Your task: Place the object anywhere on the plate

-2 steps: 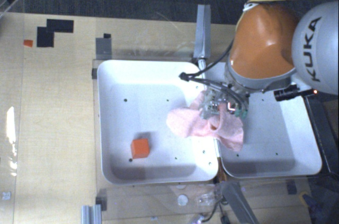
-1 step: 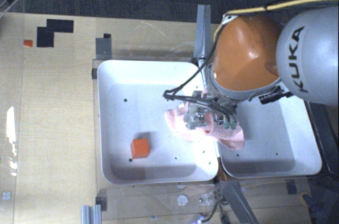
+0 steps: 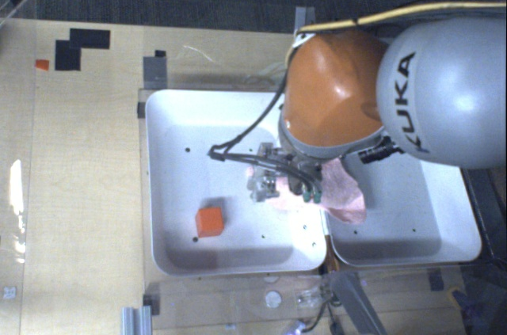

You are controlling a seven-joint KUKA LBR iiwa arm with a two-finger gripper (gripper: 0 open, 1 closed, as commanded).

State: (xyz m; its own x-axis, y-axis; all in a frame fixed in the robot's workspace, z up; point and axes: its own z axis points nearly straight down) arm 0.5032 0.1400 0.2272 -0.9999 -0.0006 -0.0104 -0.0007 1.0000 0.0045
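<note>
A small orange cube (image 3: 210,222) lies on the floor of the left bin (image 3: 170,167), near its front left corner. A pink plate (image 3: 347,195) lies across the divide between the two bins, and the arm hides most of it. My gripper (image 3: 283,184) hangs over the plate's left edge, in the right half of the left bin. It is to the right of the cube and a little farther back, well apart from it. I see nothing held in it.
The right bin (image 3: 444,234) sits beside the left one, its back part covered by the grey arm (image 3: 444,96) and orange band (image 3: 333,96). A black cable (image 3: 238,145) loops from the wrist over the left bin. Black markers (image 3: 79,47) lie on the bench at far left.
</note>
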